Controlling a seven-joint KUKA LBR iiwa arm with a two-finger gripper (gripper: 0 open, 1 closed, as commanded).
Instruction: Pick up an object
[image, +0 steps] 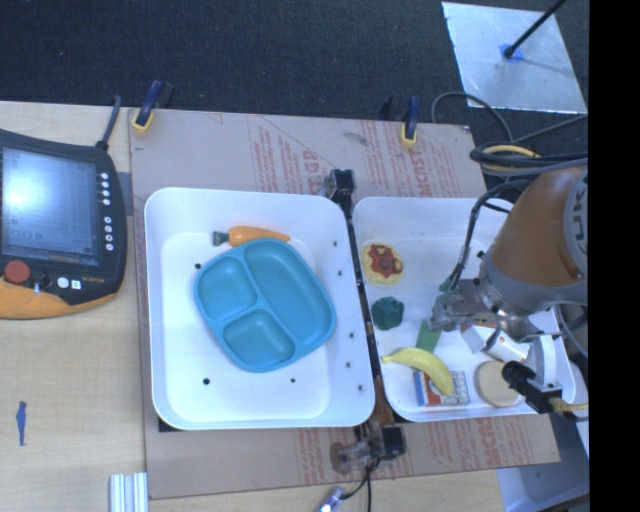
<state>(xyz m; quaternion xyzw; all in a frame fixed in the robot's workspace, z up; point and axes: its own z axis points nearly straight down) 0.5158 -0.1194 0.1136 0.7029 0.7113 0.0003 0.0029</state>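
The grey arm with its orange band (540, 225) is reaching in over the right-hand shallow white bin (420, 215), and its end effector (455, 312) is hanging low above the clutter there, near a small green block (428, 336). From where I am standing I cannot tell whether it is open, closed or gripping anything; the metal parts are blurring together.

The pickable things are sitting in that right bin, presumably so the arm can reach them easily: a yellow toy banana (422, 365) is lying across a small printed card or packet (445, 388), a dark green lumpy toy (387, 312) is resting just above it, a round toy pizza (383, 262) is lying nearer the back wall, and a pale round disc (493, 384) is sitting by the front corner.

In the left-hand white bin (170, 300) a blue three-compartment plastic tray (263, 305) is lying flat, with an orange toy carrot (250, 237) touching its far edge.

On the desk (70, 400), a teach pendant with a grey screen (55, 235) is waiting at the side. The brown board's faint red printing and the card's print are too small to read.
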